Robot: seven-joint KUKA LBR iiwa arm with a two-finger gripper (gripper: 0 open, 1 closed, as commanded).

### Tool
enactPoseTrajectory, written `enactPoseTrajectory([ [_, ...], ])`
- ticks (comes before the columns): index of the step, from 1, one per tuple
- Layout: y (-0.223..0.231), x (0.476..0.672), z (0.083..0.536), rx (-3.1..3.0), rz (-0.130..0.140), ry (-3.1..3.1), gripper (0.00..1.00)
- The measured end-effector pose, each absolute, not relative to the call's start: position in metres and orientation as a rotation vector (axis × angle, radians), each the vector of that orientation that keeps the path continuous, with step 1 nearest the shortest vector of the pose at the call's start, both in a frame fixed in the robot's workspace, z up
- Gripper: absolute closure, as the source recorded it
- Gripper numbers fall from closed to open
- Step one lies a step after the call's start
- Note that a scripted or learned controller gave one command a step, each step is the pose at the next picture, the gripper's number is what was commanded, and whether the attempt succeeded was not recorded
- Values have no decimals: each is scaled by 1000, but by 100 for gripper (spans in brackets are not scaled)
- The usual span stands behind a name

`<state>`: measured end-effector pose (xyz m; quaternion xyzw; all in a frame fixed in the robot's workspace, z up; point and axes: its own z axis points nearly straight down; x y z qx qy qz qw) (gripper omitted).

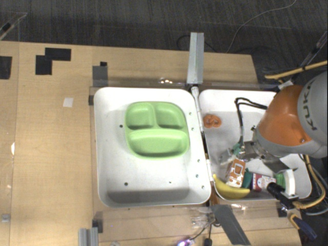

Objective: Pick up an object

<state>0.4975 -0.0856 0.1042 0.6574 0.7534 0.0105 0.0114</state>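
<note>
While the arm [294, 119] leans in from the right of the frame, its gripper [241, 152] sits low over the clutter in the right bin [225, 104]; whether it is apart or together I cannot tell. Just beneath it lies an orange-and-white packet [236, 172], with a banana [229, 189] touching the packet's lower edge along the bin's bottom wall. Right of the packet rest a dark green and red item [259, 181] and a white object [288, 181]. Higher in that bin, near the divider, sits a small orange pretzel-shaped thing [211, 120]. Across in the left bin [110, 152], a green divided tray [156, 128] lies flat, upper middle.
</note>
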Motion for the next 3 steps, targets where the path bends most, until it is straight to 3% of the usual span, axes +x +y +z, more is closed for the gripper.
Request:
enactPoseTrajectory([
  [1,-113,494,93,1855,24,2517,0],
  [2,-113,497,104,1853,29,2510,100],
  [3,-83,523,224,1816,5,2557,100],
])
